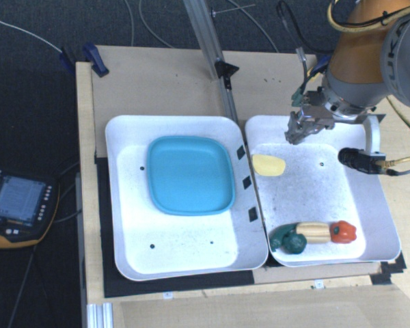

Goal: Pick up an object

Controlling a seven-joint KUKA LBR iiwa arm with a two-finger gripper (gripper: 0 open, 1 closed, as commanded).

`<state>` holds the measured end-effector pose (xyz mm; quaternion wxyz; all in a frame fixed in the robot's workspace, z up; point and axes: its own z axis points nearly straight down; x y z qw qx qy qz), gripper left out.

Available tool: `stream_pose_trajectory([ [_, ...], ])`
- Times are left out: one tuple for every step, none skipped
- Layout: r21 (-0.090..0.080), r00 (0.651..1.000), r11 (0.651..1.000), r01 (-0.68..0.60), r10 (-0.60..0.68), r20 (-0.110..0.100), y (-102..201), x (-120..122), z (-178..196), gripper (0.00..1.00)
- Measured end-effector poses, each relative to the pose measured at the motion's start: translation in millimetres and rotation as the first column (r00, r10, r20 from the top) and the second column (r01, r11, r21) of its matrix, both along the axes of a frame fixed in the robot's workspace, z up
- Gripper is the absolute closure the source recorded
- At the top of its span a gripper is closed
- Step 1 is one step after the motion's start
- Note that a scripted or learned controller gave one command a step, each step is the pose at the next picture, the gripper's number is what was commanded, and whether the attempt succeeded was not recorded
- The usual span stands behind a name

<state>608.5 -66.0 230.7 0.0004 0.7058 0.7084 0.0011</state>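
Observation:
My gripper (297, 134) hangs over the far left part of the right bin (369, 197), raised above its floor, with nothing visible between its fingers. A pale yellow, lemon-like object (268, 165) lies just below and left of the gripper, near the bin's left wall. Along the right bin's front edge lie a dark green object (288, 240), a tan cylinder (313, 232) and a red tomato-like object (342, 231), all in a row and touching. A blue square plate (190, 174) rests in the left bin (123, 197).
A slanted metal pole (208, 33) stands behind the bins, its base near the gap between them. A black cable connector (359, 160) hangs over the right bin's far right side. A handheld control pendant (17, 207) lies off the bench at the left.

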Motion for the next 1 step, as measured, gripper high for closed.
stream_pose_trajectory([
  [0.0,1.0,1.0,0.0,0.0,-0.002,39.2,-17.8,3.1,1.0],
])
